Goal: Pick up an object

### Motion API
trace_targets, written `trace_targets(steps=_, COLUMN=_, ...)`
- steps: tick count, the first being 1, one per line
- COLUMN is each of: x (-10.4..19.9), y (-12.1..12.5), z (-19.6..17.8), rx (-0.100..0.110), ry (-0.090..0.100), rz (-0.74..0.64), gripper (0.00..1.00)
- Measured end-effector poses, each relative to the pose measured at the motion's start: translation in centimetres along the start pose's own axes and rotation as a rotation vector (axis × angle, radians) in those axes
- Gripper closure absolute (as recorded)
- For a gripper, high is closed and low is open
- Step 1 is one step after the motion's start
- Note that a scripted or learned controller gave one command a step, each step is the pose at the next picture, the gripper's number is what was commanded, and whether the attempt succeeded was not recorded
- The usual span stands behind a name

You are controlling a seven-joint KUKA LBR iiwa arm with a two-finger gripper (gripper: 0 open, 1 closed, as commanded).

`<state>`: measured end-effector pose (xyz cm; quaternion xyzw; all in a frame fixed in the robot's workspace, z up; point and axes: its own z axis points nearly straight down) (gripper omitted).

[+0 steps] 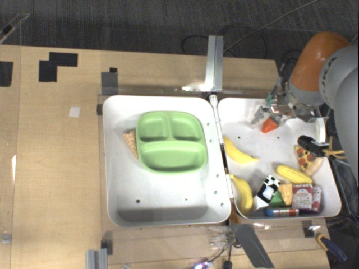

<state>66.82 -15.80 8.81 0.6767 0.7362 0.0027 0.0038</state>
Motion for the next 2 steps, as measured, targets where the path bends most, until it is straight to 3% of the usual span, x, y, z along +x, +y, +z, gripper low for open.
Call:
trace_targets(steps=1, x=0.1, y=0.3, z=-1.4, rx=-0.008, ry=-0.003, rz=-0.006, gripper=1.0)
trace_targets(steps=2, x=3.7, y=0.7, z=-9.0, rx=0.0, ry=0.001, rz=-0.049, gripper=1.0)
